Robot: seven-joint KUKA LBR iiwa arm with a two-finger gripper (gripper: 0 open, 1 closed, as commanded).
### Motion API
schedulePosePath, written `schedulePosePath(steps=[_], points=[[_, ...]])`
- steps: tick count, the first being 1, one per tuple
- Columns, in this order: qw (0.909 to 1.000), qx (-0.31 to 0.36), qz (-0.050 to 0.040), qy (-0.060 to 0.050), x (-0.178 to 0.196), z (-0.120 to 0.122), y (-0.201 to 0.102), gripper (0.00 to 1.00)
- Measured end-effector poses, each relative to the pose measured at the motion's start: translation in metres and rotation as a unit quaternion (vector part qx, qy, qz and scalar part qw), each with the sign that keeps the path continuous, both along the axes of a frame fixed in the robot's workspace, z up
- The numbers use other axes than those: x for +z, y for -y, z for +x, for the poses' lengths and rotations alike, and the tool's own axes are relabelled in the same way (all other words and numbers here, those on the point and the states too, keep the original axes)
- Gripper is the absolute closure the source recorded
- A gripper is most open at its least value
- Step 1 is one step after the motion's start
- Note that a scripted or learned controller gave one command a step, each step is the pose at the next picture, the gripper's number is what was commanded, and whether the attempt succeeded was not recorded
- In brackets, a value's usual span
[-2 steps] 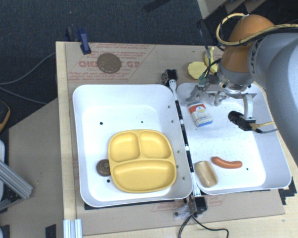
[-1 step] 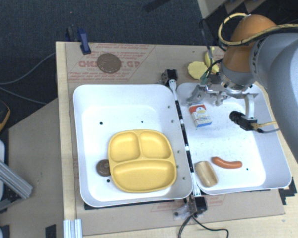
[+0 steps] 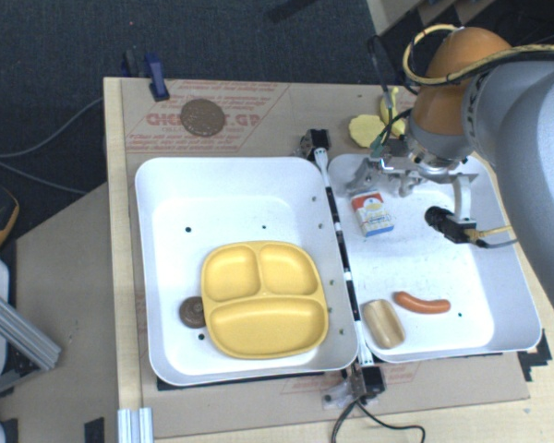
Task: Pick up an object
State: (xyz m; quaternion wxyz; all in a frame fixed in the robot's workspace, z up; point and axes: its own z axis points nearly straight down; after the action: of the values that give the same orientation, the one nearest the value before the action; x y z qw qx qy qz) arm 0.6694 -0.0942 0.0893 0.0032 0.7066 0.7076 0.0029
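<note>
Red print is seen on the brown board along the desk's far edge, too faint to be read, and the label on the small red-and-white carton lying near the far-left corner of the right bin cannot be made out either. The tool is placed over that bin's far edge just beside the carton; its state cannot be told. A sausage and bread roll are found near the near edge, with bare floor between; a yellow divided plate and brown disc are kept in the left bin.
</note>
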Motion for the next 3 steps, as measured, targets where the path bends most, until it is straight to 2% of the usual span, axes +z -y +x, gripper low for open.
schedulePosePath(steps=[3], points=[[1.0,0.0,-0.0001,-0.004,-0.004,-0.0026,0.001,0.0]])
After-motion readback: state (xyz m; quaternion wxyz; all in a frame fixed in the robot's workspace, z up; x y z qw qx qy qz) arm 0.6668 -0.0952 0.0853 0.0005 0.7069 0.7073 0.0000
